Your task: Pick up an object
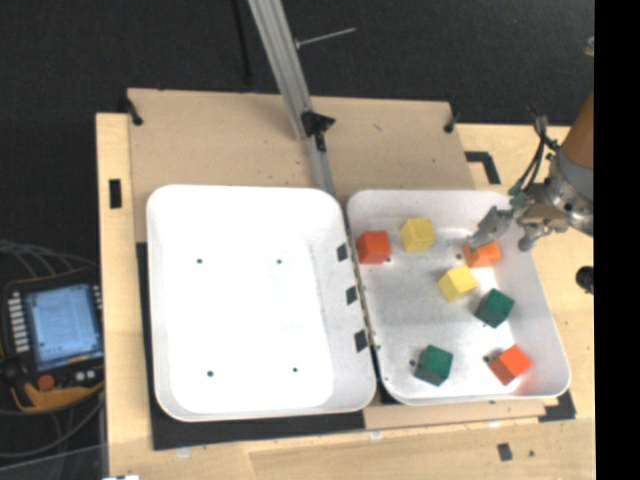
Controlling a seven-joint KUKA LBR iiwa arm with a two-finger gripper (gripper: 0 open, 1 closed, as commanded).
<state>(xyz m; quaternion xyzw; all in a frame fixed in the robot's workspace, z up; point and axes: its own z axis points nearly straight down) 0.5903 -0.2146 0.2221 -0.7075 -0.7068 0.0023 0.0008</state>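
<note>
The right bin [400, 318] holds several small cubes: an orange one [373, 247] by its left wall, a yellow one [417, 234], a second yellow one [457, 283], two green ones [494, 308] [434, 364] and an orange one [510, 364] at the near right corner. Another orange cube [483, 255] lies near the far right side. My gripper [508, 232] reaches in from the right and stands open just beyond this cube. One finger [489, 227] is at the cube's far left edge. Nothing sits between the fingers.
The left white bin [240, 298] lies beside the right one, with a divider ridge [355, 288] between them. A slanted metal post [285, 58] rises behind the bins. A handheld pendant [55, 328] sits off the bench at left.
</note>
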